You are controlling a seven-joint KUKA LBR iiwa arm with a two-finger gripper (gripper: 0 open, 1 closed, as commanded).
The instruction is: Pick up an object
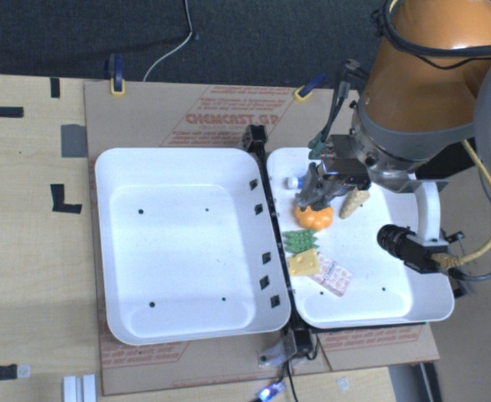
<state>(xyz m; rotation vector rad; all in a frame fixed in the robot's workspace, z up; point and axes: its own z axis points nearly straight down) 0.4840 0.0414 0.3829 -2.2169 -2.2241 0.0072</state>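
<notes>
While the arm reaches into the right bin (430, 308), you see the tool (317, 193) low over the orange object (314, 217), touching or just above it; can't tell if its fingers are apart or together. Orange object is roundish, no clear long axis. Toward the bin's front from it lie a green piece (299, 240), then a yellow piece (304, 263) and a pinkish packet (334, 276). Beside it, a tan object (354, 202) slants away. Left bin (111, 170) sits alongside on the bench (28, 249).

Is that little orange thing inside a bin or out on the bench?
Inside. The orange thing lies on the floor of the right bin, near its left wall, right under the gripper.
</notes>
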